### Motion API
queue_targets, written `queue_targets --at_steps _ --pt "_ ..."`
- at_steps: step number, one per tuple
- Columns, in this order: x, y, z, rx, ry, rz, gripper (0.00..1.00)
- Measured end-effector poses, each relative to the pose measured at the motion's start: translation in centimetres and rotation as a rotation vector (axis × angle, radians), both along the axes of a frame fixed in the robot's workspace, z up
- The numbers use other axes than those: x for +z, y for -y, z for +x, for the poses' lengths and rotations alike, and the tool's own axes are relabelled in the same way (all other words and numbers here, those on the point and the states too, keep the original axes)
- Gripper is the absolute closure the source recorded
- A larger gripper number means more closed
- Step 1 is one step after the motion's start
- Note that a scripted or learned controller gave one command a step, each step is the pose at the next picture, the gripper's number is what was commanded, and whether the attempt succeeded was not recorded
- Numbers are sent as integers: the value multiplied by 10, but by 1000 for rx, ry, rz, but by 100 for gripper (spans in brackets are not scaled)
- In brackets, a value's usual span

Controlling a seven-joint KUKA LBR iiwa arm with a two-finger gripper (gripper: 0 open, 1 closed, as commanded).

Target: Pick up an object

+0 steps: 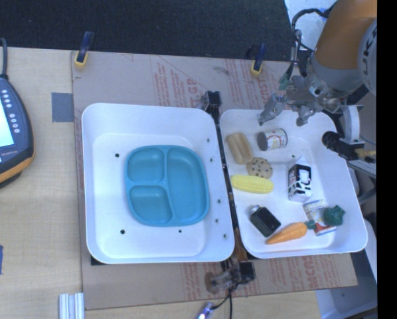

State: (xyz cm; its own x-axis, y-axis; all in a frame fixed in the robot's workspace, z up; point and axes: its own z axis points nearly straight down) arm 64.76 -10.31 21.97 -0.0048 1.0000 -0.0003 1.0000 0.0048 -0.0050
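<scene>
Objects for picking are lying untouched in the right bin. Nearest, along the lower frame, a carrot is resting beside a black block; above them a corn cob, a cookie and a small can are sitting mid-bin. Farther up, toward the upper right, the gripper is hovering with its fingers spread open, gripping nothing, just above the can. Judging by this, descent, closing and lifting are all remaining. At left, a blue tray is occupying the other bin.
</scene>
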Motion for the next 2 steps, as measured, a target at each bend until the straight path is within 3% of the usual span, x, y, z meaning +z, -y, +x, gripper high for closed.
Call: queue_targets --at_steps 1,2 --pt "-81 67 -37 0 -1 -2 0" --pt "-128 90 -78 1 -1 -1 0"
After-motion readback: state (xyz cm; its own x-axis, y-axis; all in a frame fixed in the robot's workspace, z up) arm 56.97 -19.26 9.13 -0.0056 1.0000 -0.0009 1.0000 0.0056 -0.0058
